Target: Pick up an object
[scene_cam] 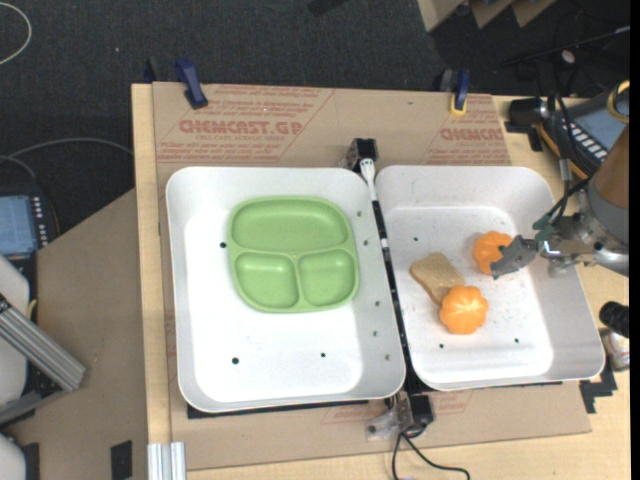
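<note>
We look down on a cardboard-topped bench (pixel 300 118) carrying two shallow white bins side by side. The left bin (pixel 200 298), centre-left of the frame, holds a pale green divided plate (pixel 293 253) with three compartments. The right bin (pixel 540 338) holds three things close together: a tan slice of bread (pixel 434 274) near its middle, an orange fruit (pixel 463 310) touching the bread's lower right corner, and a second orange piece (pixel 489 250) just up and right of the bread. The gripper (pixel 515 256) reaches in from the right edge of the frame, its dark tip touching that upper orange piece. We cannot tell whether its jaws are apart or together.
</note>
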`<action>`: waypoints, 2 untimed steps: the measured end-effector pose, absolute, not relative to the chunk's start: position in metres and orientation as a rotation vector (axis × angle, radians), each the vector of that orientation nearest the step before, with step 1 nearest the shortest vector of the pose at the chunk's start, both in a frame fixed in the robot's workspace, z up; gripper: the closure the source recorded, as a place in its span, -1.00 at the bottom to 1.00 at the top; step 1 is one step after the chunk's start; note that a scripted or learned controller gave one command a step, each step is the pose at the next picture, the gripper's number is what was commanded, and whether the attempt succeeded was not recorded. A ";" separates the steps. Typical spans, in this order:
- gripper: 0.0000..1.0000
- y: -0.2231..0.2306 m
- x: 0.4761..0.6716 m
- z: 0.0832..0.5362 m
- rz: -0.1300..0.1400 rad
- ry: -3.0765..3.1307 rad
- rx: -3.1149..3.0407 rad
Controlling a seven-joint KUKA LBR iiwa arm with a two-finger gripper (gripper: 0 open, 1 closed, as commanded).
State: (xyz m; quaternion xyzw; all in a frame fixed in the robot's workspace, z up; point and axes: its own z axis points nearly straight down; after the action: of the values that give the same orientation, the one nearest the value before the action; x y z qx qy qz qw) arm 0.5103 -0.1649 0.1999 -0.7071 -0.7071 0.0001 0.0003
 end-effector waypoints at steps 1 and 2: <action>-1.00 -0.129 0.508 0.108 0.005 -2.218 -2.211; -1.00 -0.094 0.477 0.083 0.003 -2.218 -2.215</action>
State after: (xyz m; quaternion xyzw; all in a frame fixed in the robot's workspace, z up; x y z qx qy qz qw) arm 0.4771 -0.0941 0.0829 -0.7067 -0.7075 0.0010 0.0033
